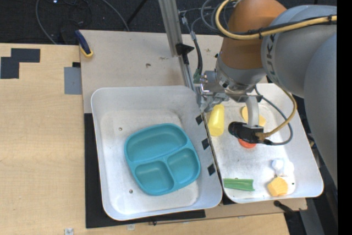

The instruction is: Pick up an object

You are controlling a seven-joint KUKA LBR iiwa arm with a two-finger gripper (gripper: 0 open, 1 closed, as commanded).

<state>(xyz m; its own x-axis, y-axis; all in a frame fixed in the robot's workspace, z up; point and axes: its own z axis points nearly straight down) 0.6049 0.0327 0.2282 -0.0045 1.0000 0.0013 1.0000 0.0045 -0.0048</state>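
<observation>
Grey with an orange band, the arm point(308, 52) leans in from the right and points steeply down over the right bin's point(300, 146) far left corner. We cannot tell whether the claw point(210, 97) is apart or together. Just beside it a yellow object point(216, 121) lies in that bin.

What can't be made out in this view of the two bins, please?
All in the camera view:
- Red thing in the right bin: mostly hidden by the arm, so its shape is unclear.
- Pale yellow thing just beyond it: largely covered by the arm.
- White thing: too small to identify.
- Right bin's far side: covered by the arm.
</observation>
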